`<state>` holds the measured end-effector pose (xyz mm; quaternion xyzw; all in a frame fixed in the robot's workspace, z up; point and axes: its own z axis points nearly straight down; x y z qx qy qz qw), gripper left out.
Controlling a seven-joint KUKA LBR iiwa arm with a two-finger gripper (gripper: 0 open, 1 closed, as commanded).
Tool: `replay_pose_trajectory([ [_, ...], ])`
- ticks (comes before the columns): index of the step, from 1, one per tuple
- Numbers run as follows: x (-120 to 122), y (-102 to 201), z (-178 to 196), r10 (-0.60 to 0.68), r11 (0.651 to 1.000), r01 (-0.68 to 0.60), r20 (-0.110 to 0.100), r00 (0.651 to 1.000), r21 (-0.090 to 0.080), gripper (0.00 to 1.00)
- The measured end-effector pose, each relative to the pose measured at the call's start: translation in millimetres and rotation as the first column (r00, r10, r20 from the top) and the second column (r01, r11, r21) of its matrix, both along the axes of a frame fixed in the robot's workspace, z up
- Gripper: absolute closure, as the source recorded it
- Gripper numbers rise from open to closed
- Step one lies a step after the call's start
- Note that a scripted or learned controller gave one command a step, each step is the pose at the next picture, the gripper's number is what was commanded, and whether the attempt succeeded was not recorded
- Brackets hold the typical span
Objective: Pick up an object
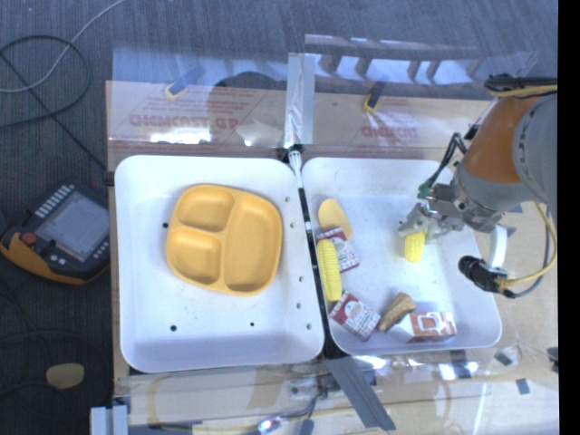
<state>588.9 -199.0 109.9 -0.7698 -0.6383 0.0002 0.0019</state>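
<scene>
My gripper [424, 225] hangs over the right part of the right bin [381, 198], reaching in from the right on the grey arm with the orange band. A short yellow corn piece [413, 246] lies directly at its tip, touching or nearly touching it. Whether that piece is gripped I cannot tell. Also in this bin are a long corn cob [328, 270] by the left wall, a yellow rounded piece [333, 214], a brown bread-like piece [396, 312] and three red-and-white packets [354, 316].
The left bin [136, 333] holds a yellow divided plate [224, 238]. A ridge [306, 243] separates the two bins. Clear plastic walls stand behind them. An orange-and-grey pendant [59, 234] and cables lie on the floor at left.
</scene>
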Motion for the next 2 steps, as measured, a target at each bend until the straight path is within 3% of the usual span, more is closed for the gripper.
replay_pose_trajectory([
  [1, -63, 19, -18, 0.139, 0.99, -0.139, 0.02, 0.99, -0.012, 1.0],
  [2, -55, 57, 91, 0.098, 0.995, -0.098, 0.002, 0.995, -0.003, 1.0],
])
